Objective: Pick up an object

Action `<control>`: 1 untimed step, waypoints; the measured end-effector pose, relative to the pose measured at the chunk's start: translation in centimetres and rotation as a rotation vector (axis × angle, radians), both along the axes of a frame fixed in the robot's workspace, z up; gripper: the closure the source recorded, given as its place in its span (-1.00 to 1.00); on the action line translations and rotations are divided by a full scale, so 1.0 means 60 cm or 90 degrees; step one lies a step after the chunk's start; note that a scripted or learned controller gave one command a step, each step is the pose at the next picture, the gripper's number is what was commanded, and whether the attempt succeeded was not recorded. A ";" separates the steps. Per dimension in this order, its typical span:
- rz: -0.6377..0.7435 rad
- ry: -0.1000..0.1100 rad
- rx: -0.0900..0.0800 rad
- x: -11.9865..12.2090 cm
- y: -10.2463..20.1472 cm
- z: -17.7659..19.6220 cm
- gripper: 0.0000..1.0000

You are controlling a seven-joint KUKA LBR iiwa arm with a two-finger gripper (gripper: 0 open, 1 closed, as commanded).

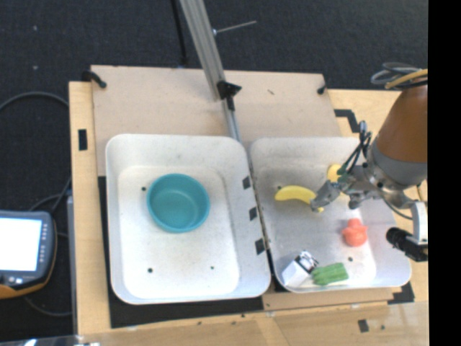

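Yellow curved plastic banana (294, 193) in right white bin (288, 157), long axis roughly left-right, right tip beside gripper (322, 199). Finger state: cannot tell. One banana, one orange-red round toy (354, 233), one green block (330, 274), one white-black item (299, 267); one teal bowl (178, 202) in left white bin (130, 157).

The hand (325, 197) hangs over the right bin (288, 157), toward its far half. Just left of the hand lies a banana (294, 193), its near end touching or almost touching the hand. Nearer the camera and a little right sits a small rounded toy (354, 233). Further forward, by the bin's near edge, a box (298, 269) lies beside an oblong block (330, 274). Well to the left, in the other bin (122, 157), stands a bowl (178, 202).
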State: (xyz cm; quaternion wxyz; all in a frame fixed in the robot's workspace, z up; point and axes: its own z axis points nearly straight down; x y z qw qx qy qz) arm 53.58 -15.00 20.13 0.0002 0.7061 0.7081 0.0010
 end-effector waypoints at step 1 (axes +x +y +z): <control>-0.001 0.000 0.000 0.000 0.000 0.000 -1.00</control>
